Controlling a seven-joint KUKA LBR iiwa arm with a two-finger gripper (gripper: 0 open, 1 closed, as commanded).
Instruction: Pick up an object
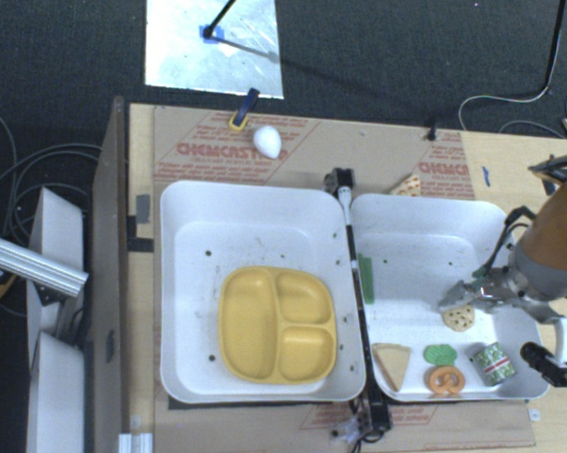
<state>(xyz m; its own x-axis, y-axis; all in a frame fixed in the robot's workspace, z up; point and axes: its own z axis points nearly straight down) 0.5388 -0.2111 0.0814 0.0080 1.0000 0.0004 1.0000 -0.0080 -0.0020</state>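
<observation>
The right bin [424, 227] holds several small things. A round chocolate-chip cookie [459, 319] lies near its middle. Along the front wall lie a tan wedge [391, 364], a green disc [439, 353], a brown pretzel [446, 379] and a small green-labelled can [492, 363] on its side. A green stick [365, 279] rests by the bin's left wall. My gripper [457, 296] reaches in from the right and hangs just above and behind the cookie, with nothing visibly held.
The left bin [199, 217] carries a yellow divided plate [277, 323]. Behind the bins, on the cardboard, sit a white egg [267, 140], a blue-and-yellow tool [243, 110] and a cracker [407, 186]. The arm's body [555, 247] covers the right bin's far right side.
</observation>
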